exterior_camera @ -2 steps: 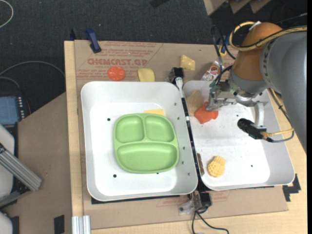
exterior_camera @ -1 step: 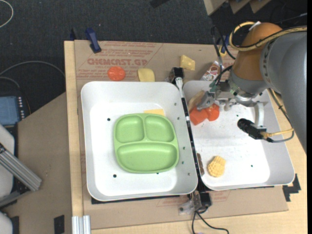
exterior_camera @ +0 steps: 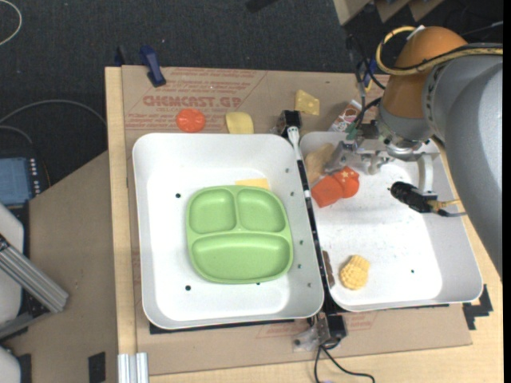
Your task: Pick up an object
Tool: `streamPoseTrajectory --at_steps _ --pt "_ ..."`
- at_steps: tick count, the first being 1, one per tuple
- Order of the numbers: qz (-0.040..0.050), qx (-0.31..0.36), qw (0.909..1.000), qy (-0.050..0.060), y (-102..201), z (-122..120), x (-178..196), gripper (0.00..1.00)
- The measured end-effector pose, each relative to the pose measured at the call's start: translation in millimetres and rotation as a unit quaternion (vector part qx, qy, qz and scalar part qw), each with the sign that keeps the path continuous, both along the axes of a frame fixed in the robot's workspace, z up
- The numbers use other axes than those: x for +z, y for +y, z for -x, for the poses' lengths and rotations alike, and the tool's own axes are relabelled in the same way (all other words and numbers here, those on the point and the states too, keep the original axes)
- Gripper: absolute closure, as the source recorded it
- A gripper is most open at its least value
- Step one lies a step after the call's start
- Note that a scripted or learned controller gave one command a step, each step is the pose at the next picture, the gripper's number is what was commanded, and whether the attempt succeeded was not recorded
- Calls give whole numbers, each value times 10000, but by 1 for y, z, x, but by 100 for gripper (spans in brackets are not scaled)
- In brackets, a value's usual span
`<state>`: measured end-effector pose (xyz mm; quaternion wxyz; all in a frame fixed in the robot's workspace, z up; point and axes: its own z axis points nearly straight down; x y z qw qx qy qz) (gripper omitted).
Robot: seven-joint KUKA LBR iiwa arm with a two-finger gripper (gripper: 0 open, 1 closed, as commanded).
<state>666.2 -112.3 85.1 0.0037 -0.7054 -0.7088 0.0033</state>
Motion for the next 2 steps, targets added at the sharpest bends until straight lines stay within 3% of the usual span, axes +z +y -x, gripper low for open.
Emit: streamPoseTrajectory --at_steps 1,2 --pt "-5 -40 10000 -16 -4 65 -1 0" --pt "14 -6 10000 -64 -19 -2 0 0"
